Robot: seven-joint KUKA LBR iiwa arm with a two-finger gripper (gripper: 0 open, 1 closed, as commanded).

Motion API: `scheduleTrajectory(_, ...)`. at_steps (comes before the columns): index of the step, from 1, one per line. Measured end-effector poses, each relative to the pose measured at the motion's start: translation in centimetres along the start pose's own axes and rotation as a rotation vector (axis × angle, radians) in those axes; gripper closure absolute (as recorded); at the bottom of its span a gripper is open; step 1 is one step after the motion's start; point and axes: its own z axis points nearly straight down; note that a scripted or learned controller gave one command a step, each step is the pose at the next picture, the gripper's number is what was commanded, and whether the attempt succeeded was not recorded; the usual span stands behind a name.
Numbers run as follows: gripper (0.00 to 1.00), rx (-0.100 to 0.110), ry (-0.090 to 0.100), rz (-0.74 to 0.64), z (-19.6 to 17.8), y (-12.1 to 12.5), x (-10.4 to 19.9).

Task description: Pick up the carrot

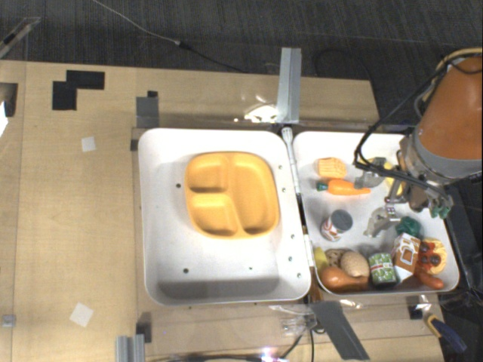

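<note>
1. Small orange plastic carrot point(349, 188) lies flat in the right white bin point(302, 173), upper part, just below a yellow cracker-like block point(330, 167).
2. Two-finger metal gripper point(383, 220) hangs right of and below the carrot, apart from it; jaws look slightly apart, gripping nothing.
3. Yellow divided plate point(229, 193) occupies the left bin, likely a drop spot.

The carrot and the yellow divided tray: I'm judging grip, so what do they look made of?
The carrot looks like moulded toy plastic: even orange, smooth, with a green tip. The yellow divided tray also looks plastic, matte to slightly glossy, with soft rounded compartment edges. Neither can be confirmed by look alone.
</note>
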Motion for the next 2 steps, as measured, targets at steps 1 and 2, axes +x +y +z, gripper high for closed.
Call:
scheduleTrajectory(1, 0.00, 0.002, -0.022, 0.041, 9.6, -0.5, -6.4)
scheduleTrajectory(2, 0.00, 0.000, -0.004, 0.093, 12.0, -1.1, -7.1)
